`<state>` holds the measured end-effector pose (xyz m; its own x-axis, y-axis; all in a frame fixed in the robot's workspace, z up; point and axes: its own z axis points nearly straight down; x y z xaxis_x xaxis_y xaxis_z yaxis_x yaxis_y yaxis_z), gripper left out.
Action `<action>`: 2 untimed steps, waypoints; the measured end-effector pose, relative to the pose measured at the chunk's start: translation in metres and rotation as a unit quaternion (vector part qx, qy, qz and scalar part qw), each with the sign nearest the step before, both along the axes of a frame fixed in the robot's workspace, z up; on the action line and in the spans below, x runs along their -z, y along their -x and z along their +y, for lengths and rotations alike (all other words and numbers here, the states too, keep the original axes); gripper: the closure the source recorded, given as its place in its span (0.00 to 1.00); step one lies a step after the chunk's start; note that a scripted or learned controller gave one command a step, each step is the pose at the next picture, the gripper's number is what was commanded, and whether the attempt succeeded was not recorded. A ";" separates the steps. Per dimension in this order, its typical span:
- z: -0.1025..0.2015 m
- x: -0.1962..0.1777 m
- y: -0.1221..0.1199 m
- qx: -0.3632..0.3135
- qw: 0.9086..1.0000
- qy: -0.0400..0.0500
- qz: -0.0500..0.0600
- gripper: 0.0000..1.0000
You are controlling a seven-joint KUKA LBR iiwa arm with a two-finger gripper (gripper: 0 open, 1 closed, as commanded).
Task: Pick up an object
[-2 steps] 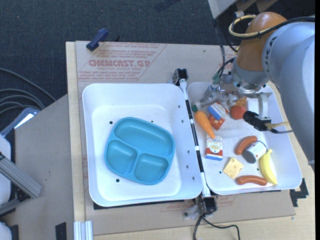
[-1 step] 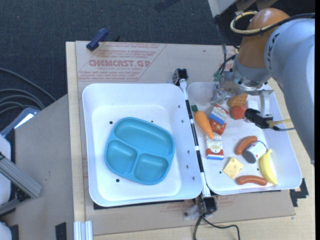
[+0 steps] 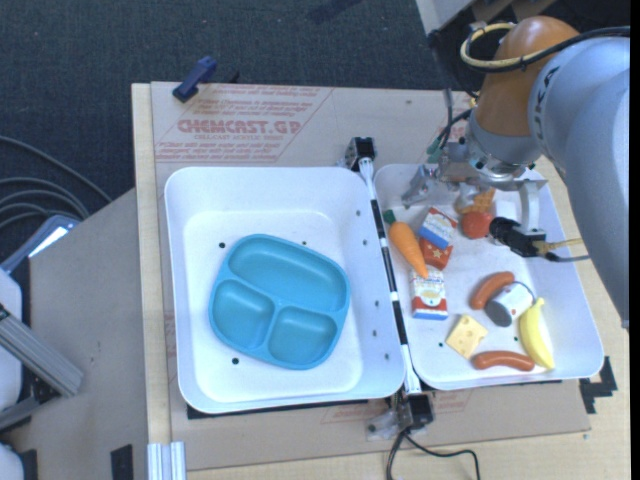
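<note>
At upper right of the frame, the end effector (image 3: pixel 462 180), grip state impossible to tell, hovers over the right bin (image 3: pixel 575 353) near a toy carrot (image 3: pixel 407 247); descend squarely over one separated item.

Dark grey carpet floor (image 3: pixel 150 28) around bench. Brown cardboard sheet (image 3: pixel 240 123) covers bench top, red "CHEMCAST" print near far edge. Blue clip (image 3: pixel 193 78) at sheet's far left corner. Black cables (image 3: pixel 50 183) loop over floor at left, beside lower tan surface (image 3: pixel 90 298). Grey metal bar (image 3: pixel 40 353) lies slantwise at lower left. Light even, shadows soft
</note>
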<state>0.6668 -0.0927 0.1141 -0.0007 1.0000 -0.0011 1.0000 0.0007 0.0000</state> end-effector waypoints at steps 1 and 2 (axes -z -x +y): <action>-0.057 -0.002 0.079 0.001 1.000 -0.001 0.001 0.00; -0.051 0.025 -0.001 0.001 1.000 -0.001 -0.001 0.00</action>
<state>0.6683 -0.1439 0.0893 0.0015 1.0000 0.0010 1.0000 -0.0015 0.0015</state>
